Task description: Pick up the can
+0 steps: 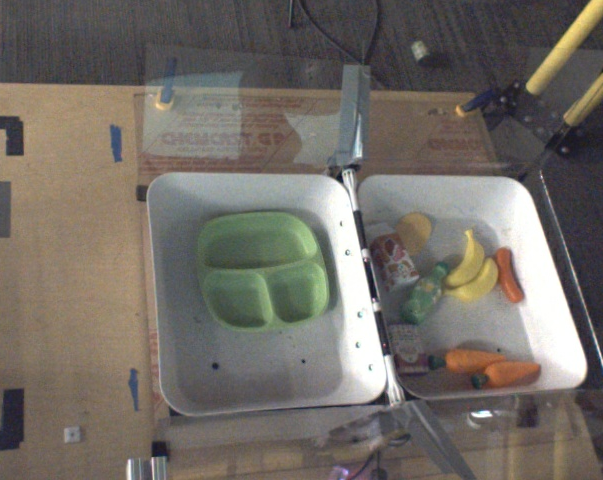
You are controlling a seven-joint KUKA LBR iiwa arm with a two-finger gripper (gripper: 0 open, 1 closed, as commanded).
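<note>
The can (393, 259), red and white with a printed label, lies on its side at the left wall of the right bin (551, 318). It sits just below a yellow round piece (415, 230) and above a green bottle (424, 294).
The right bin also holds yellow bananas (471, 268), an orange carrot (508, 274), two more carrots (491, 366) at the front and a small packet (406, 346). A green divided plate (264, 269) lies in the left bin (171, 308). Yellow-handled tools (571, 43) stand at top right.
</note>
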